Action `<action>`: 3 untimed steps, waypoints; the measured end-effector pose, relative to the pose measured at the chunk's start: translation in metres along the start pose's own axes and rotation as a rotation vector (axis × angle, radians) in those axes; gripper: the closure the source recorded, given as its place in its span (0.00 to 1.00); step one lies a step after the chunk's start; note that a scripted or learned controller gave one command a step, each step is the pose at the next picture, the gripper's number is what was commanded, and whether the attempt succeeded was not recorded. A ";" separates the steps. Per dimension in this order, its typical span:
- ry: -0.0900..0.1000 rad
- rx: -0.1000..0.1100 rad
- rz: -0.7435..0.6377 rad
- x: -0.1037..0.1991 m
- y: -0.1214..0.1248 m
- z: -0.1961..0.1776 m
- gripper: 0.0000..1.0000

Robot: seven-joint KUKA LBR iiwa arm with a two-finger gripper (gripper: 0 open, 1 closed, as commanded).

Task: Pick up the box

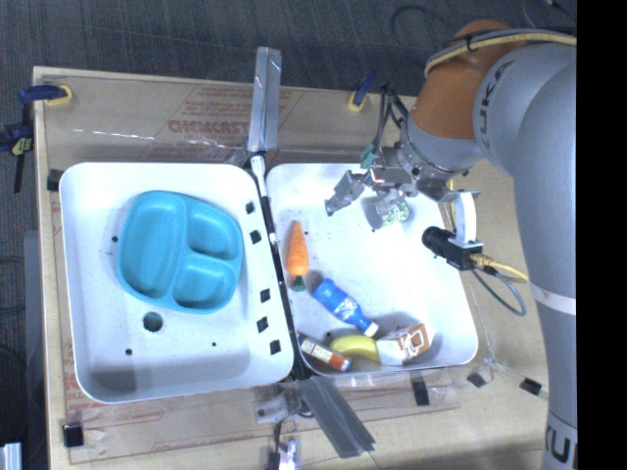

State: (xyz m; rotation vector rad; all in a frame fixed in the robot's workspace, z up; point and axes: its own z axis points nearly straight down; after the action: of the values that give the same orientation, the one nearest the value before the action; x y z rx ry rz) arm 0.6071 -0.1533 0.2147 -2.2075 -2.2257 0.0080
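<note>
Small rectangular box (409,342) lies beside curved yellow banana (355,348).

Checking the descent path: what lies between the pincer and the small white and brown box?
In the camera view, only bare white bin floor separates pincer from box.

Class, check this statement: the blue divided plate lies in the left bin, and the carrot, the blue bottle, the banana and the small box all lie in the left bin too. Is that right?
Not quite. The camera view shows the blue divided plate in the left bin, but the carrot, blue bottle, banana and small box lie in the right bin.
</note>
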 end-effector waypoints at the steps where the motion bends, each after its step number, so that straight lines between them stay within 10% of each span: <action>1: -0.003 -0.001 0.063 0.033 -0.064 0.124 0.00; 3: 0.000 -0.003 0.065 -0.023 0.051 0.125 0.00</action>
State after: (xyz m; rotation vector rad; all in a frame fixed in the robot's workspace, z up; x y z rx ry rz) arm 0.6571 -0.1754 0.0887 -2.2800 -2.1546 0.0047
